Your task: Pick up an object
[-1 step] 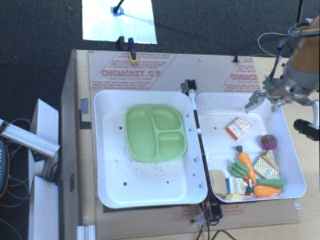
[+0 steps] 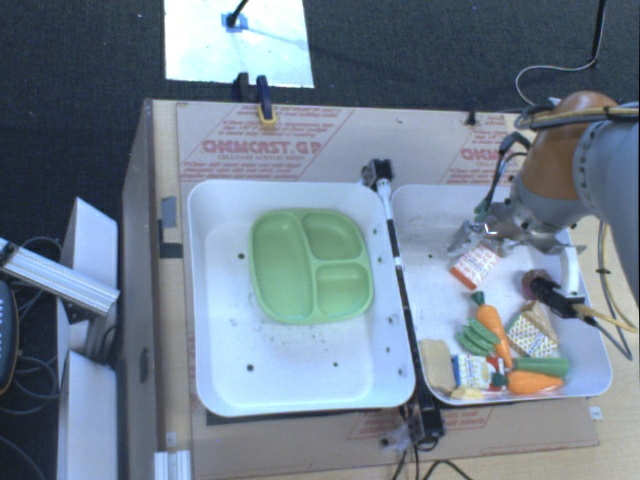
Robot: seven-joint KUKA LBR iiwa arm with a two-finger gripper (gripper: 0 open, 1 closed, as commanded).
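The gripper [image 2: 478, 238] hangs low in the right bin [image 2: 430, 228], its fingers [image 2: 466, 240] slightly apart with nothing between them, tips just above an orange-and-white packet [image 2: 475, 266]. Toy carrots [image 2: 490, 320] and other pieces lie nearer the bin's front corner.

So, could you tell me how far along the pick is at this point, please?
Done: the arm has reached into the right bin, and the gripper sits low just above the orange-and-white packet. In hand: nothing visibly; the packet lies on the bin floor. Left: the grasp and lift. The carrots and other toys lie untouched, and the green plate sits in the left bin.
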